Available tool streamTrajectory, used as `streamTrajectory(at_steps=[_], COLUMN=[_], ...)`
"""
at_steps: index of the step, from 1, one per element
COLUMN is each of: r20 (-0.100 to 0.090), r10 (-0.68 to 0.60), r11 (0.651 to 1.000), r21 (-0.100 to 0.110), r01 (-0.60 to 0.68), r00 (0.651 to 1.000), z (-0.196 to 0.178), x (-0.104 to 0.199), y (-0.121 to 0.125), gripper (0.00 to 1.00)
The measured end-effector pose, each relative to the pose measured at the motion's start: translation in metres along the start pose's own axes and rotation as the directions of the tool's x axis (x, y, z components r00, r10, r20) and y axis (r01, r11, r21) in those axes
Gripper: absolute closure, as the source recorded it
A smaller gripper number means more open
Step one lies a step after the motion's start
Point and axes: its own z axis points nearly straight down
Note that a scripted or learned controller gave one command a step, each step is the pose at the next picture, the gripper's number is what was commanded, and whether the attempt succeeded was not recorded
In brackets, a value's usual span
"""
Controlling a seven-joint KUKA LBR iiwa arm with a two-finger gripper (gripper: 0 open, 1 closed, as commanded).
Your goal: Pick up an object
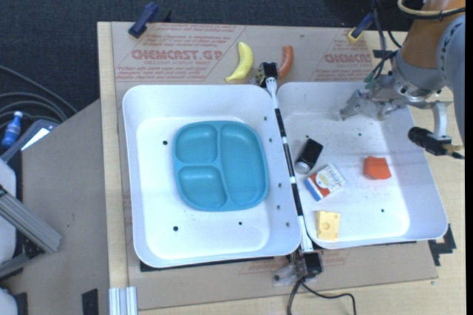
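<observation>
From my remote station I saw the hand (353, 108) positioned over the upper part of the right bin (421, 226), carried by the grey arm (432, 47) entering from the right; I could not tell whether it was open or closed, and no object was visible in it. Below the hand, on the floor of the right bin, lay a black block (309, 154) near the divider, a small red, white and blue carton (324, 181) just beside it, an orange block (377, 168) further right, and a yellow cheese wedge (328, 225) near the lower rim. All four lay apart from the hand. The left bin (148, 232) contained a blue compartment plate (220, 164), lying flat at its centre. Outside the bins, on the worktop (185, 51) above the divider, a yellow banana (241, 63) and an orange sausage-shaped item (285, 61) lay near each other.
</observation>
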Motion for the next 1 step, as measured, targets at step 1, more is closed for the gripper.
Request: streamTrajectory(at_steps=[1], r20=[0.002], r10=[0.000], r11=[1.000], r21=[0.001], r01=[0.000], r00=[1.000], z=[0.0006], x=[0.0503], y=[-0.0004], gripper=[0.00])
